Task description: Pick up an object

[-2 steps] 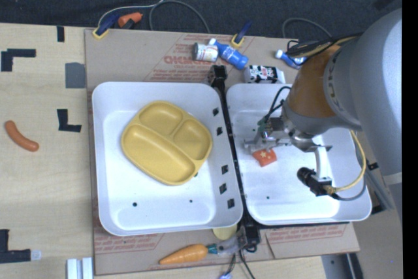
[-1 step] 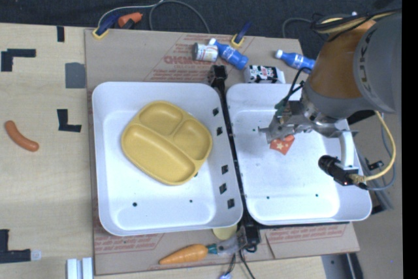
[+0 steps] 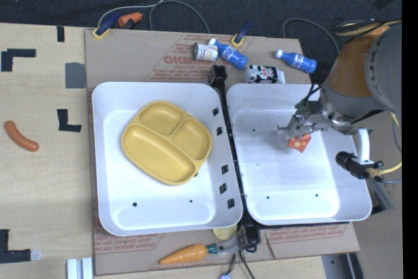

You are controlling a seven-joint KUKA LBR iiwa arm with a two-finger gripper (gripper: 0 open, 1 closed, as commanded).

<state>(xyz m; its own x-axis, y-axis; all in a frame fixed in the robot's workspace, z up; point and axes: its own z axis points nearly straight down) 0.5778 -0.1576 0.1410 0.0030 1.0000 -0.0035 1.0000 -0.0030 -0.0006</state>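
**A:** Where is the arm?

**B:** The grey arm (image 3: pixel 366 75), orange band above the wrist, reaches in from the right over the right bin (image 3: pixel 287 206). Its hand (image 3: pixel 302 129) sits low over the bin's upper right part, directly above a small red object (image 3: pixel 299 144).

**A:** Does the hand have hold of it?

**B:** The red object lies just under the fingertips, touching or nearly so. Whether the fingers are closed on it or spread apart, I cannot tell; the wrist hides much of them.

**A:** And the left bin?

**B:** The left bin (image 3: pixel 117 206) holds a yellow divided plate (image 3: pixel 166 142), lying flat near its middle.

**A:** What lies on the bench outside the bins?

**B:** Behind the bins, a white bottle (image 3: pixel 206 51) lies beside a blue bottle (image 3: pixel 232 55), with a second blue bottle (image 3: pixel 297 61) farther right and a small black-and-white packet (image 3: pixel 264 74) between them. A toy carrot (image 3: pixel 184 254) lies at the front edge, and a toy sausage (image 3: pixel 21 136) rests well to the left on the bench (image 3: pixel 39 206).
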